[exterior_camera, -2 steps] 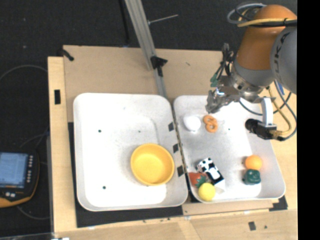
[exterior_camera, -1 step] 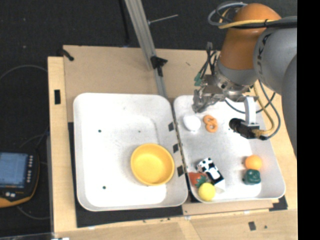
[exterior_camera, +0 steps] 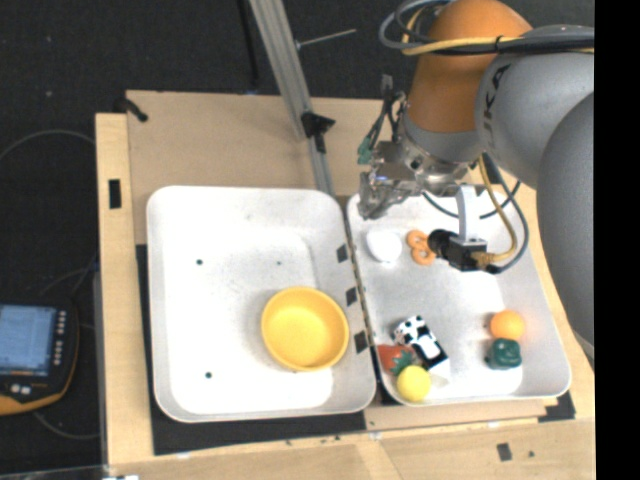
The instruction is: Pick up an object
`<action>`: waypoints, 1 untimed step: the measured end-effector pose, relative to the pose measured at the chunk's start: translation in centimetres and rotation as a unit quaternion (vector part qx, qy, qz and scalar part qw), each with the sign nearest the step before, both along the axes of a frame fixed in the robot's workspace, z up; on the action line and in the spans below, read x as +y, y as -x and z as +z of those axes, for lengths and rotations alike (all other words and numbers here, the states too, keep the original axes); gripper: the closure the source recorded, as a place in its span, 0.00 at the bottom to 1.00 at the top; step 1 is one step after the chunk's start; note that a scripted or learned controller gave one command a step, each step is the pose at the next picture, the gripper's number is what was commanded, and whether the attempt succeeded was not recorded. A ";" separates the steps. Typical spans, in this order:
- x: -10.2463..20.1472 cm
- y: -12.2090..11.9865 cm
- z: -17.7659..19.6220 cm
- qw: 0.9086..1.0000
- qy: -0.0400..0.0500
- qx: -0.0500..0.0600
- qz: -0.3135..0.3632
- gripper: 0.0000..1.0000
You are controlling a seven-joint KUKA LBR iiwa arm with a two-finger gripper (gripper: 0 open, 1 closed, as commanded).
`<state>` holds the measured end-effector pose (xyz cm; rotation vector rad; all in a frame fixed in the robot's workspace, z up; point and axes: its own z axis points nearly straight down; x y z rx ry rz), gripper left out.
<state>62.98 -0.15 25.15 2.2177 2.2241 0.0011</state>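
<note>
My gripper hangs over the far left corner of the right bin, just above and beyond a small white object. An orange ring-shaped piece lies to the right of that white object. Along the bin's near side lie a black-and-white block, a red piece and a yellow ball. At the right side sit an orange ball and a dark green object. Nothing shows between the gripper's fingers.
The left bin holds a yellow bowl near its front right. A slanted metal post rises behind the bins. A handheld pendant lies off the bench at the left.
</note>
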 end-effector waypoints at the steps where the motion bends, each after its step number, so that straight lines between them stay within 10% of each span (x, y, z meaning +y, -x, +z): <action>1: 6.0 0.1 -0.9 1.000 -0.001 0.001 0.002 1.00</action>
